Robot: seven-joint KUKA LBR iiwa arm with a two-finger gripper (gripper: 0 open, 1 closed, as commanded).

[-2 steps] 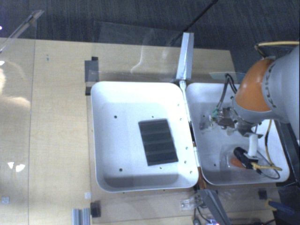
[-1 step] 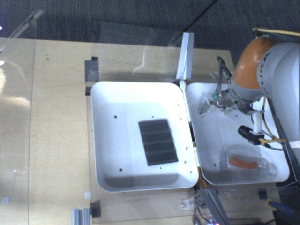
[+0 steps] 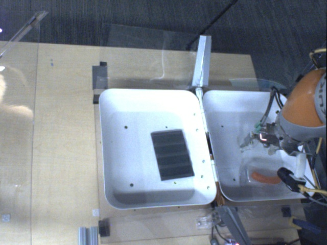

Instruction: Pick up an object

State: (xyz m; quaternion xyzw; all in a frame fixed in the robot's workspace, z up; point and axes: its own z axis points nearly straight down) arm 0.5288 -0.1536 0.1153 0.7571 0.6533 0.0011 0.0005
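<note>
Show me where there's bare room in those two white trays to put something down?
The left bin has bare floor all round the dark ribbed pad, widest toward its far and left walls. The right bin is free along its left side; its right side is crowded by the arm and an orange object.

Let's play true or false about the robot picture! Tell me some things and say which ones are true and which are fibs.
1. A dark ribbed rectangle lies in the left bin. True.
2. The orange sausage-shaped thing is in the left bin. False: it lies in the right bin, near its front edge.
3. The robot arm reaches over the right bin. True.
4. The dark rectangle stands upright on its edge. False: it lies flat on the bin floor.
5. The two bins sit side by side on a wooden bench. True.
</note>
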